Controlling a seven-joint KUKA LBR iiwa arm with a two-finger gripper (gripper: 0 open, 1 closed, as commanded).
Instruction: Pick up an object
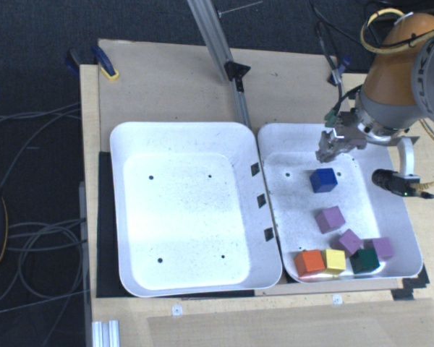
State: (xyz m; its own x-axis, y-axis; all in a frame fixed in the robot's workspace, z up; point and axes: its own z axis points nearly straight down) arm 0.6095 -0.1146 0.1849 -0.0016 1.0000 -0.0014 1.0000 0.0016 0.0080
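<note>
The right bin [289, 137] holds several small blocks. A blue cube [323, 180] lies in its upper middle, with a purple block [330, 218] below it. Along the front edge sit an orange block [310, 262], a yellow block [335, 260], a dark green block [364, 262] and two more purple blocks [349, 240] [382, 248]. My gripper [331, 149] hangs just above and behind the blue cube, pointing down into the bin. Nothing shows between its tips.
The left bin [119, 194] stands beside the right one, joined by dark clips [260, 200]. A slanted metal pole [215, 38] rises behind the bins. Cables lie on the floor at left. A blue clamp [105, 61] sits at the bench's far left corner.
</note>
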